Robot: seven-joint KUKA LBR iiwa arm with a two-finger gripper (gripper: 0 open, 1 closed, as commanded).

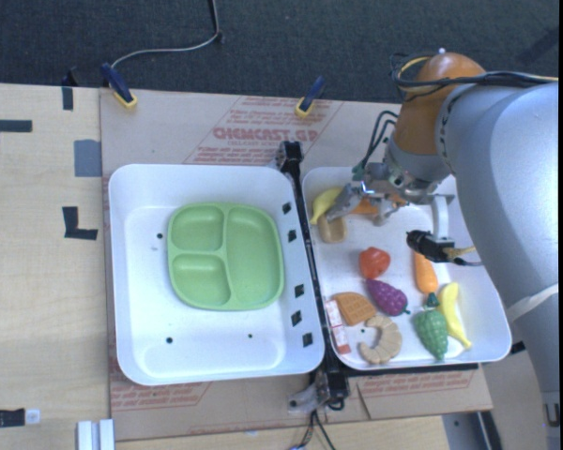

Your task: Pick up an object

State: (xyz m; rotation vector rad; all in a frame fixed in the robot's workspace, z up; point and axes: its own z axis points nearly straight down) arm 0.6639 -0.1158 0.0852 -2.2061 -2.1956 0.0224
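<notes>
My gripper (361,202) hangs low over the far left part of the right bin (488,293). A small orange toy (367,208) lies right under it, and I cannot tell whether the two touch. Just left of the gripper are a yellow banana-like piece (323,202) and a tan cylinder (331,229). Nearer the front of the bin lie a red pepper (374,262), an orange carrot (425,273), purple grapes (387,297), a slice of toast (351,307), a tan pretzel (380,339), a green vegetable (433,332) and a yellow banana (453,313).
The left bin (136,279) holds a green divided plate (225,256). A black divider with clips (302,251) runs between the two bins. The grey arm (507,176) covers the right bin's far right corner.
</notes>
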